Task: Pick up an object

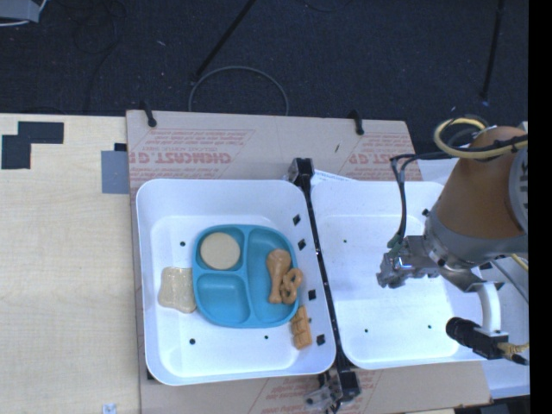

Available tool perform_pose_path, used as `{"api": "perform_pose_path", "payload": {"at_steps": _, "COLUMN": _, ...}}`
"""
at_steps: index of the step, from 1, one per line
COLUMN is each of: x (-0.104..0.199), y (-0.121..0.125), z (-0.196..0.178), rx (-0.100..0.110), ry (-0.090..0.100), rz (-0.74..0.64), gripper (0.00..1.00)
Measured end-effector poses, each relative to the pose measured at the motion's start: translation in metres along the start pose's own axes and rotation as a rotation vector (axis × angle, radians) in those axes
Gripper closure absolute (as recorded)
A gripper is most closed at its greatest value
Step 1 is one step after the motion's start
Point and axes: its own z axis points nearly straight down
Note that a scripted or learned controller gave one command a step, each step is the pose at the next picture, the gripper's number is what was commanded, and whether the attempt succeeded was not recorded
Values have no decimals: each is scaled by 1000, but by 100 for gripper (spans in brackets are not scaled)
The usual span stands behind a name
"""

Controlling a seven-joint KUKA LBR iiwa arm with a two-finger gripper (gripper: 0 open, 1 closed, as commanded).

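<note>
Arm point(483, 205) is hanging over right bin point(379, 335) | gripper point(392, 274) is blurring, finger state unclear | blue tray point(233, 304) is sitting in left bin point(164, 222)

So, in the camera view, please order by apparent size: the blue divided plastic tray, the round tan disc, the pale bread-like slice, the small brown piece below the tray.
1. Blue divided plastic tray
2. Round tan disc and pale bread-like slice: look alike in size, not ranked
3. Small brown piece

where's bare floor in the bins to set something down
Most open: right bin floor, between the divider and the gripper. Left bin is crowded: blue tray mid-floor, beige piece left of it; bare strips along its back and front walls.
</note>
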Motion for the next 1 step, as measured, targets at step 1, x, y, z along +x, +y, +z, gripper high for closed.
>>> {"api": "perform_pose_path", "payload": {"at_steps": 1, "x": -1, "y": 1, "z": -35, "rx": 1, "ry": 0, "rz": 0, "gripper": 100}}
